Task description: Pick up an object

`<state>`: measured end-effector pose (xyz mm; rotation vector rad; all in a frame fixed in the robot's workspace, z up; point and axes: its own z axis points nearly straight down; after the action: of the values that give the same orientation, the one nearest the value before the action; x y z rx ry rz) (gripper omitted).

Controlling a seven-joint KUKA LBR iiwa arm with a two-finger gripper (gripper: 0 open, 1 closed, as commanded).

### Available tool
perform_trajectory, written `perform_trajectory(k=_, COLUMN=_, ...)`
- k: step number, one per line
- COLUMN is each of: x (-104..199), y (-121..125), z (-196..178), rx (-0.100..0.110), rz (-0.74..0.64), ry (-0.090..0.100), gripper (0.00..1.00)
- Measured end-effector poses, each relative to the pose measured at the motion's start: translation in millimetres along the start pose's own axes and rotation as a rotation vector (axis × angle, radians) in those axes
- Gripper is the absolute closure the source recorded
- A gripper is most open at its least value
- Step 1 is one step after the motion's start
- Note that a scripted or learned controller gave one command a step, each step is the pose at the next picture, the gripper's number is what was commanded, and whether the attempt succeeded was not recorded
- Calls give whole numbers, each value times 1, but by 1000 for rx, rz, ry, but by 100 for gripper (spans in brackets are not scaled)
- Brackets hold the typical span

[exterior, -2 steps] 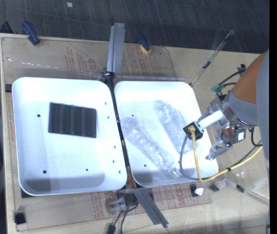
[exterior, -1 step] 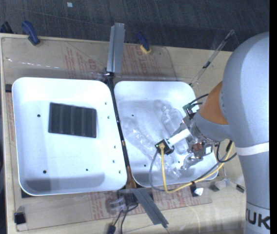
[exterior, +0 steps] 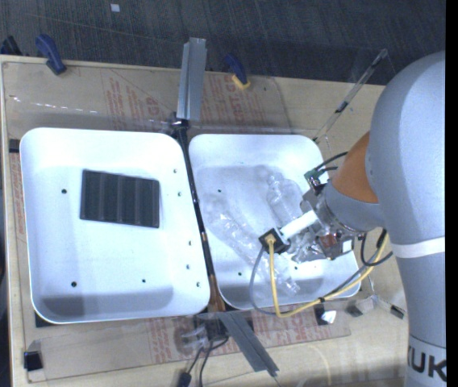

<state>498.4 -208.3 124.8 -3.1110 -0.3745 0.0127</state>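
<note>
Camera view: the end effector (exterior: 314,247) hangs low in the right bin (exterior: 241,156), among clear plastic bottles (exterior: 276,193) near its right wall; whether it is clenched or released, I cannot tell. The left bin (exterior: 47,156) holds a dark ribbed slab (exterior: 120,199), on the table (exterior: 92,95).

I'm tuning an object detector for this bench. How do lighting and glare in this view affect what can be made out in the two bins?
Camera view: the right bin is bright white, so the clear plastic items barely stand out and blur into glints; the dark grey slab in the left bin contrasts sharply; soft shadow lies along that bin's lower edge; the gripper area is cluttered and indistinct.
</note>
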Motion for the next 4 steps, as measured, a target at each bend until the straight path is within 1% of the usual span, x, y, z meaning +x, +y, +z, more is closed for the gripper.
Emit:
perform_trajectory(k=1, x=18, y=-31, z=-105, rx=-5, rz=29, ry=7, gripper=100)
perform_trajectory(k=2, x=19, y=-32, z=-114, rx=-3, rz=20, ry=5, gripper=100)
perform_trajectory(k=3, x=46, y=-43, z=-18, rx=-3, rz=-85, ry=0, gripper=100)
perform_trajectory(k=4, x=46, y=-42, z=-18, rx=-4, rz=-85, ry=0, gripper=0)
